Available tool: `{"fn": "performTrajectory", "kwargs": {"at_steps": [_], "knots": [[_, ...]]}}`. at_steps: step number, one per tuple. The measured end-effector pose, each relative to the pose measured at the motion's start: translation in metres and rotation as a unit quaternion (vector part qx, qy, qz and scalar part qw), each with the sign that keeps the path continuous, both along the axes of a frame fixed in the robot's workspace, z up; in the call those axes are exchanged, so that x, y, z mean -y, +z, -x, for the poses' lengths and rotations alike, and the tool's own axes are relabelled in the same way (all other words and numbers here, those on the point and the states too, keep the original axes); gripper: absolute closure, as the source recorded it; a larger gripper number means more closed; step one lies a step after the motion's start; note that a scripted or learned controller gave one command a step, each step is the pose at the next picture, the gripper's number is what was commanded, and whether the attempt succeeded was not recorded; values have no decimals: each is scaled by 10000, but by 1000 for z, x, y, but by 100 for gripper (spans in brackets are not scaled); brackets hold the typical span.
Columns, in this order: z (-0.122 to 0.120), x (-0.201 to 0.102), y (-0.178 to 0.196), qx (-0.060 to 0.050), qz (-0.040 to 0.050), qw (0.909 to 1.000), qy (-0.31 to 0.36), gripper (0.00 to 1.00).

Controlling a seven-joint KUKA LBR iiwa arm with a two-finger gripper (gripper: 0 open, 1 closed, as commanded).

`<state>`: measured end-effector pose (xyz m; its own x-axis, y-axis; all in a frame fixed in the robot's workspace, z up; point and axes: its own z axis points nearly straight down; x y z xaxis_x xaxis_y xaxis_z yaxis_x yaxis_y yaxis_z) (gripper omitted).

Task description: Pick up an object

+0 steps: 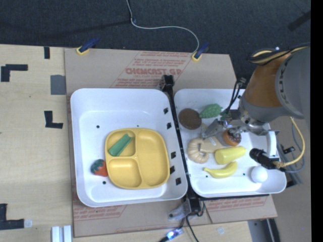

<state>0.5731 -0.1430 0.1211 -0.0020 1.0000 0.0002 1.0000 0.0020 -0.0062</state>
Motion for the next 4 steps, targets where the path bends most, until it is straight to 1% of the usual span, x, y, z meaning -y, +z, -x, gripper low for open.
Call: {"fn": "performTrajectory", "kwargs": {"at_steps": [1,2,3,4], "knots": [[-2,-2,-36,40,0,10000,6,0],[-4,2,-21,93,41,9999,-1,100],[-5,10,28,45,5,10000,-4,100],[-14,5,85,49,4,10000,3,100]]}}
